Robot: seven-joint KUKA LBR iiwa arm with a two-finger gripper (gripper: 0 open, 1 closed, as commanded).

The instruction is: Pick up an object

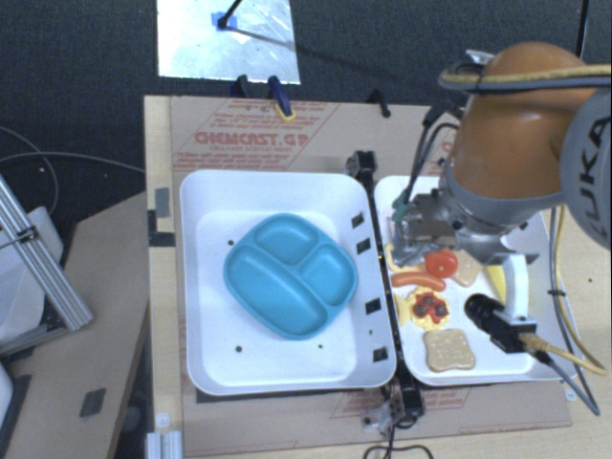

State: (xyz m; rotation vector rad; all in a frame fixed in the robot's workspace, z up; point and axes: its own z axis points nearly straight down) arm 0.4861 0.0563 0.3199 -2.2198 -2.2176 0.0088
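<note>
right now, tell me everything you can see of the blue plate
The blue plate is a light blue, plastic-looking tray with rounded corners, split into three compartments by raised ridges. It lies flat, right side up and turned at a slant, near the middle of the left bin, resting on the bin's floor. All three compartments look bare. Nothing else touches it; the toy food and the arm are over in the right bin.
</note>
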